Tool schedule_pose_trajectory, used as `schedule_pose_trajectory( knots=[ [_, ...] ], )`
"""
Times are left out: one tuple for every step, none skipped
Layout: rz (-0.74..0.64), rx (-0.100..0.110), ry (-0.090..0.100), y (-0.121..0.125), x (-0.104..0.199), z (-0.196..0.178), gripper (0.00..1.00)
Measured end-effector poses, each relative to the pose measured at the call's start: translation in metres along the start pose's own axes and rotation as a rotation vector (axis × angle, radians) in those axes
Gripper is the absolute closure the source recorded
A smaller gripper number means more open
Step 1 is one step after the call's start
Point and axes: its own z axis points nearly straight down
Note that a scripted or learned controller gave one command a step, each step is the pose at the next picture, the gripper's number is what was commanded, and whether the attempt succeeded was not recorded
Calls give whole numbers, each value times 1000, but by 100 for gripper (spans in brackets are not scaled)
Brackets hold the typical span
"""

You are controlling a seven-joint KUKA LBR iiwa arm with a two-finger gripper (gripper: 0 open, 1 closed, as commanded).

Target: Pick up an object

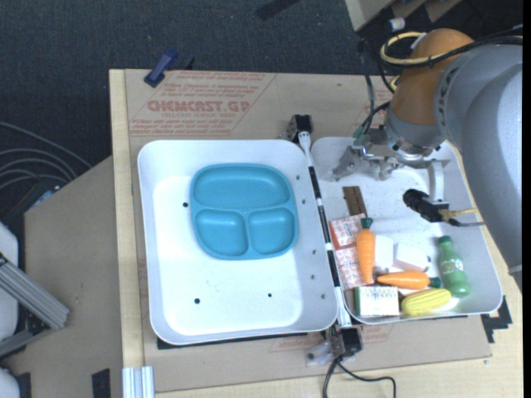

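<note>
I had the tool (375, 157) over the right bin's (489, 293) far end; can't tell its state. Targets sat at the near end: two carrots (366, 255), one corn cob (428, 301), one green bottle (452, 265), a few packets. Carrot looked light, stiff, slick; I'd grab mid-body. Left bin (158, 222) held one blue tray (243, 209).

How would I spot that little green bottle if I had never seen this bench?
Look at the right white bin, the one crowded with toy food. Follow its right wall toward the near corner: the green bottle lies there, just above the yellow corn and right of an orange carrot. It is the one green thing in that bin.
</note>
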Motion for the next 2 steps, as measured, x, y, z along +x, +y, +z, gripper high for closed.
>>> schedule_pose_trajectory(
  knots=[
    [2, 5, 2, -29, 8, 0, 0],
    [2, 3, 2, -28, 8, -10, 100]
  ],
)
